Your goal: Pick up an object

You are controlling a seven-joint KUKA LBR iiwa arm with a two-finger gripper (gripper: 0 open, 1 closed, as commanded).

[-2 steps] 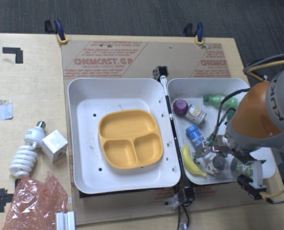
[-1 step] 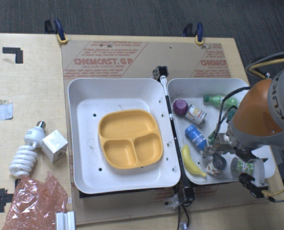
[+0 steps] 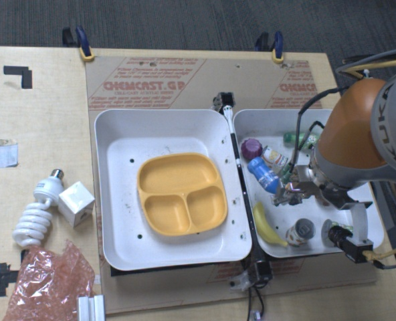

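Two white bins sit side by side on your bench, and much of the right bin (image 3: 268, 122) is covered by the arm (image 3: 358, 136), whose orange band and grey wrist hide that bin's far right part. You can see the gripper (image 3: 286, 196) low over the middle of the right bin, just beside the blue bottle (image 3: 263, 173), but its tips are dark and cluttered, so you cannot tell whether it is spread or pinched, nor whether anything sits between them. In the right bin you have a purple cap-like item (image 3: 251, 147), the blue bottle lying tilted, a banana (image 3: 268, 227) along the near left wall, a small grey-topped jar (image 3: 300, 231), and a green item (image 3: 293, 139) partly hidden behind the cables. The left bin (image 3: 118, 179) holds a yellow divided tray (image 3: 182, 194) with three compartments. Outside the bins, on your left, lie a spiral bulb (image 3: 36, 214), a small white box (image 3: 76, 203) and a crumpled reddish bag (image 3: 47, 286), cut off by the bottom edge.
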